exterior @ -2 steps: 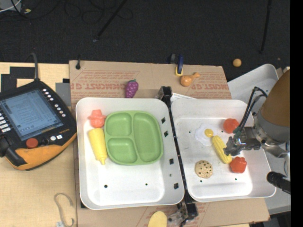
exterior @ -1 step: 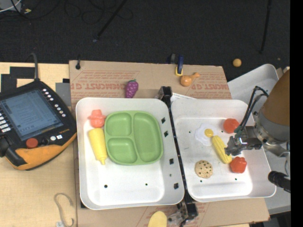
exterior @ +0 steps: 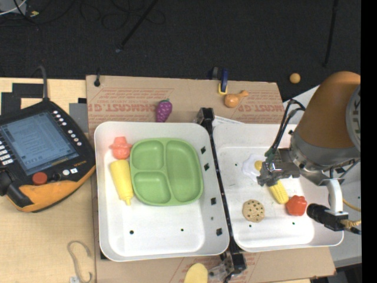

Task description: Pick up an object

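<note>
The gripper [exterior: 272, 174] is down inside the right bin [exterior: 235, 158], right at the upper end of the toy corn cob [exterior: 278, 190], and from where I stand I cannot tell how it is set or whether it has anything. That corn looks like the thing being gone for, and it lies in a crowd: a red pepper-like toy [exterior: 296, 206] touches its lower end, a fried-egg toy [exterior: 254, 165] sits just above and to the corn's left, and a cookie [exterior: 254, 210] lies near, below and to the corn's left. The corn is tilted, so I'd judge a grip on its tip could slip off, or roll it against the red toy and push both toward the bin's near wall. Catching the egg along with the corn is another likely miss. Open room lies to the corn's left, the bare white floor running to the divider between the bins; to the corn's right the arm's own bulk and cables crowd the rim. The left bin [exterior: 153, 240], well apart from the corn, holds a green tray [exterior: 166, 172], a yellow toy [exterior: 122, 181] and a pink one [exterior: 120, 148].
</note>
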Motion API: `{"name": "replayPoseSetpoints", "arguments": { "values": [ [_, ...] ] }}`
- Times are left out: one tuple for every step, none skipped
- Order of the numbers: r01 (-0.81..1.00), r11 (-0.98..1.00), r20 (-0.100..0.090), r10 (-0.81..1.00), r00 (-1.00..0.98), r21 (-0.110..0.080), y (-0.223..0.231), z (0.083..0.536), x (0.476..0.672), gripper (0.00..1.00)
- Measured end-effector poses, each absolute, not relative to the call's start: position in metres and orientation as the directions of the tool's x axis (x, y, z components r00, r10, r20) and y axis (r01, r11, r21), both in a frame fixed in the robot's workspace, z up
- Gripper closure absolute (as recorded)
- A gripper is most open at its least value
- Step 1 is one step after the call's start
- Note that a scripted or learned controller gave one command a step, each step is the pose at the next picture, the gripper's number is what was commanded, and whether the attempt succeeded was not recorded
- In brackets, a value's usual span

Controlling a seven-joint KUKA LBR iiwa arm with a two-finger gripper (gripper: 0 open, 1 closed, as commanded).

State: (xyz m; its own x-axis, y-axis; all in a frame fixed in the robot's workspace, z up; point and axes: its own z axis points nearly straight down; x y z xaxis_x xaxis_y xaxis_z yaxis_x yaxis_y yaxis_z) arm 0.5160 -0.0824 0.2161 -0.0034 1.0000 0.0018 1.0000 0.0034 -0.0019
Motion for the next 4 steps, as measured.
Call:
{"name": "replayPoseSetpoints", "arguments": {
  "values": [
    [1.000, 0.003, 0.002, 1.000, -0.003, -0.001, -0.040, 0.227, 0.537, 1.00],
    [1.000, 0.004, 0.002, 1.000, -0.004, -0.001, 0.012, 0.229, 0.559, 1.00],
    [1.000, 0.003, 0.002, 1.000, -0.003, 0.000, 0.054, 0.238, 0.594, 1.00],
    [1.000, 0.002, 0.000, 1.000, -0.002, -0.004, 0.058, 0.227, 0.599, 1.00]
  ]
}}
